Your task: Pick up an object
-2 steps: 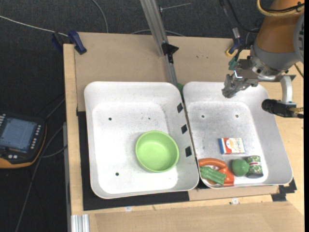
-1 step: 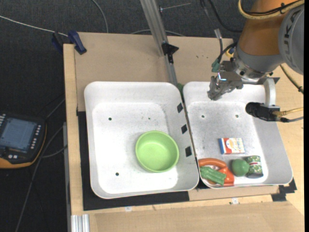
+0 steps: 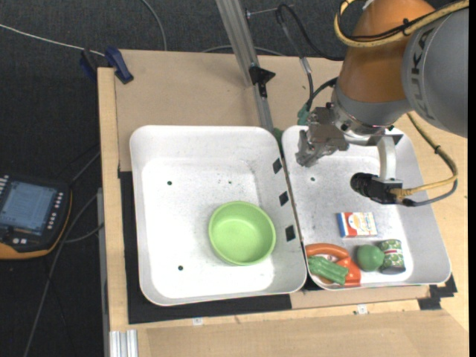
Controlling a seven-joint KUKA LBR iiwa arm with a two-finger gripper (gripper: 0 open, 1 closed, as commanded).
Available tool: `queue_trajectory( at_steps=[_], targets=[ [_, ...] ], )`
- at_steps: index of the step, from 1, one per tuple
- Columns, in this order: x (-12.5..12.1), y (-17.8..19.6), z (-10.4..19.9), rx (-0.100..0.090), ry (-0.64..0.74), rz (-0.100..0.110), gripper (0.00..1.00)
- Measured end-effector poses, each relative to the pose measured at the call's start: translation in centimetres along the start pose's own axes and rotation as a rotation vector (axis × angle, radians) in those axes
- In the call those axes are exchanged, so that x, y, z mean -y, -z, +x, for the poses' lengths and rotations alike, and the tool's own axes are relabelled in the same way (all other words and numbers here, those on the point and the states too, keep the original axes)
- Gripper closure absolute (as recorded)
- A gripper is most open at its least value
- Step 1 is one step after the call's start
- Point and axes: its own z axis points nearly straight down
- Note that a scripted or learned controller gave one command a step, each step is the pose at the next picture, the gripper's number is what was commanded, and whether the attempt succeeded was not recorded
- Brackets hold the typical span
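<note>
My gripper (image 3: 311,153) hangs over the far left part of the right bin (image 3: 327,192), above bare bin floor. Nothing shows between its fingers. In the near part of that bin lie a small white and blue box (image 3: 356,223), a green ball (image 3: 367,256), a small green can (image 3: 392,256) and an orange and green toy (image 3: 329,265) at the near left corner. A green bowl (image 3: 242,233) stands upright in the left bin (image 3: 171,162), toward its near right.
A black cylindrical part (image 3: 375,187) with a yellow cable hangs from the wrist over the right bin's middle. A metal post (image 3: 242,47) rises behind the bins. A handheld pendant (image 3: 30,214) lies on the floor at the left.
</note>
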Motion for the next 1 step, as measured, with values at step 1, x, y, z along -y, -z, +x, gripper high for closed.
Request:
queue_trajectory(
  at_steps=[1],
  targets=[
    [1.24,-0.48,4.14,0.0,-0.001,0.001,1.0]
  ],
)
